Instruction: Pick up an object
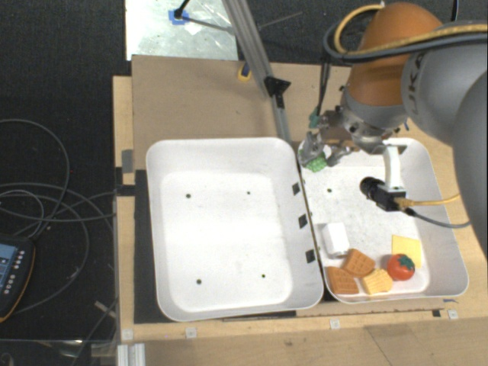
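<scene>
Green object (315, 161): small, sits at the upper-left corner of the right bin (450, 269), close against the divider between the two bins. It is directly under the gripper (320, 149), w/ the metal fingertips down on it from above. Finger state: nearly closed, tips on either side of the green piece, which shows between them (contact w/ the bin floor or lifted clear: cannot tell from this angle).

Arm: grey link and orange band (385, 52) enter from the right, wrist tilted toward the divider. A black cylindrical fitting (375, 190) w/ a yellow cable hangs off the wrist over the middle of the right bin.

Other contents, right bin, all grouped at the near end, well apart from the gripper:
- white block (335, 239), just beside the divider
- three orange-brown waffle-like pieces (358, 272), touching one another
- red tomato-like item (401, 266), just right of the waffles
- yellow wedge (406, 247), touching the tomato item from behind

Left bin (168, 166): white, shallow, four small dark dots on its floor.

Bench surround: brown board (198, 97) under both bins; a grey pole (252, 36) crosses it at a slant above the bins.
</scene>
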You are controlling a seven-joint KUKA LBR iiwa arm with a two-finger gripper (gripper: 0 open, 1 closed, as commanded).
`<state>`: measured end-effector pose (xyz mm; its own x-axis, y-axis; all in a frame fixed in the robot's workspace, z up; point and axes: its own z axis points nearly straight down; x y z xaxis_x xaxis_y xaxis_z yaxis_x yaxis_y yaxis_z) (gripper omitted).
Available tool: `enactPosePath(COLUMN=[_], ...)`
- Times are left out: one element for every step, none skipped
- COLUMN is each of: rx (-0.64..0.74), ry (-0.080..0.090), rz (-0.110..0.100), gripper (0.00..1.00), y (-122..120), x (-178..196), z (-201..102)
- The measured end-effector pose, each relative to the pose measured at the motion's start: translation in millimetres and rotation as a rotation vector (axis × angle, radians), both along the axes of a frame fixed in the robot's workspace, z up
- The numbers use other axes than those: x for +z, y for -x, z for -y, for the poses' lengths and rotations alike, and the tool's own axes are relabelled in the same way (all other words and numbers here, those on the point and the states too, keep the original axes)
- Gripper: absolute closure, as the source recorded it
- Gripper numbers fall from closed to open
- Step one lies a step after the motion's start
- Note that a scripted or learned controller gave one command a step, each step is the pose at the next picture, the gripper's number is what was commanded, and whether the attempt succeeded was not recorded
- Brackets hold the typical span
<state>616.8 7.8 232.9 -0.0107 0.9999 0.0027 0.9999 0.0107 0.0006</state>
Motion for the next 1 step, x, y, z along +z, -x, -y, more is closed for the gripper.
enactPosePath(rx=[-0.001], ry=[0.001], rz=[-0.003], gripper=[1.0], y=[21.2], x=[-8.5], z=[-44.3])
